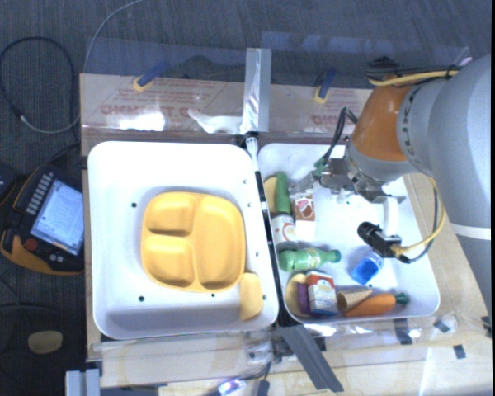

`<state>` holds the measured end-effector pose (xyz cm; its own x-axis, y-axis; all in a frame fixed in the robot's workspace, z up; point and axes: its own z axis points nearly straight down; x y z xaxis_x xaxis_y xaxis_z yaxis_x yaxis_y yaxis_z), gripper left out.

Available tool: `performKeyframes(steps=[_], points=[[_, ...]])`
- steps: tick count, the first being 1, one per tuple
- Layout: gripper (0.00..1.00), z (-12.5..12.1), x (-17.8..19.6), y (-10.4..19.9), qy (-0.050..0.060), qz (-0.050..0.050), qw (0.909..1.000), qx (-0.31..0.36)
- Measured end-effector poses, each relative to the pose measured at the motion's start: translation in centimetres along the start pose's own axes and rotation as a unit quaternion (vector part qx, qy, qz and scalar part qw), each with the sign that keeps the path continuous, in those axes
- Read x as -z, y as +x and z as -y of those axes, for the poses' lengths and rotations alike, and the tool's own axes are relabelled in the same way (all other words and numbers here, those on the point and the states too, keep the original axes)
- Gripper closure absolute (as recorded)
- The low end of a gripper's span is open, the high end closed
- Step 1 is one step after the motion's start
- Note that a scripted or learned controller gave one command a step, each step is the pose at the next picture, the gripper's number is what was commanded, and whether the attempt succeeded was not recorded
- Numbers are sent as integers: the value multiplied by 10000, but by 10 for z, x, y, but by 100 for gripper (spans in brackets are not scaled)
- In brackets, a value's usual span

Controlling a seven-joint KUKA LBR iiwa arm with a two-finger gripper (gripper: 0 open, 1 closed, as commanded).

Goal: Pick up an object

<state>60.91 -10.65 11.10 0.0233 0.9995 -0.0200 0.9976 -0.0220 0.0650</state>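
Below the hand [346,190] — green bottle [307,259], well apart

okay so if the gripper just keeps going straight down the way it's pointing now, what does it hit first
Probably the bare floor of the right bin, though depth is hard to judge from above. The gripper hangs over the bin's upper part; the small carton lies just beside it and might be clipped. The blue cup sits nearer the camera, out of line.
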Motion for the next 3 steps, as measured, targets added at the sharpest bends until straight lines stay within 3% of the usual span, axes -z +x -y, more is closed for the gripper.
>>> performKeyframes(steps=[1,2,3], points=[[0,7,0,-4,-12,-49,10000,-28],[0,15,1,0,-23,-34,10000,-33],[0,26,1,4,-29,-53,9986,-517]])
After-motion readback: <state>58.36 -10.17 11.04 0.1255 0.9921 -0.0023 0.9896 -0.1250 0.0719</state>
